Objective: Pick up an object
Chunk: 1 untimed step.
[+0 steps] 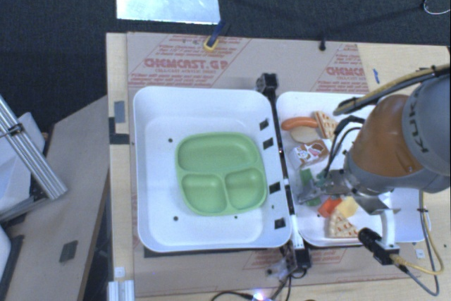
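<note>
Camera view shows the gripper (312,188) low in the right bin (294,108) among small toy foods (310,125), apparently reaching to pick one, though I cannot tell its grip state.

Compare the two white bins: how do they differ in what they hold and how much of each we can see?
The left bin holds one green tray; the right bin holds several small food items. The left bin is in full view; the arm covers much of the right bin. Both are shallow, white and side by side.
</note>
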Each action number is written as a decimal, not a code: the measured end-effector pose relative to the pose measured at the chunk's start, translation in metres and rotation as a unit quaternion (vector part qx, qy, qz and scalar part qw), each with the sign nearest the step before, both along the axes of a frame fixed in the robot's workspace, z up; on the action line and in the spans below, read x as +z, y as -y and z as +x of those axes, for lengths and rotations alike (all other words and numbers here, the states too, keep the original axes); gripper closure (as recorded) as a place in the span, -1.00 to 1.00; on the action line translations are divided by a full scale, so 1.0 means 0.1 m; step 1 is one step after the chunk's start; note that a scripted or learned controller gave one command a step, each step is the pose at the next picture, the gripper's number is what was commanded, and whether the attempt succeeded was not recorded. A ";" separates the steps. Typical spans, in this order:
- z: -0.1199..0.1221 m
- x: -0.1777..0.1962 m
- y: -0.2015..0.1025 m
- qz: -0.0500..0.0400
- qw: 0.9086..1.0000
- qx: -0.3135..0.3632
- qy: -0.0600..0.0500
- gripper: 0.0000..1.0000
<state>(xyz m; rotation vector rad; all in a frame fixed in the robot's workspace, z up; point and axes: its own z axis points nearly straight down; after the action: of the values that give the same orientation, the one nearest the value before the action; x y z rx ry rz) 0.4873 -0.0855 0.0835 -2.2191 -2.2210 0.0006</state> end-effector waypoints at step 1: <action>0.01 0.11 0.00 0.000 1.000 0.000 0.002 1.00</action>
<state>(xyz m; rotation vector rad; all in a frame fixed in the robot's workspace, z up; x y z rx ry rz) 0.4884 -0.0859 0.0948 -2.2215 -2.2229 -0.0028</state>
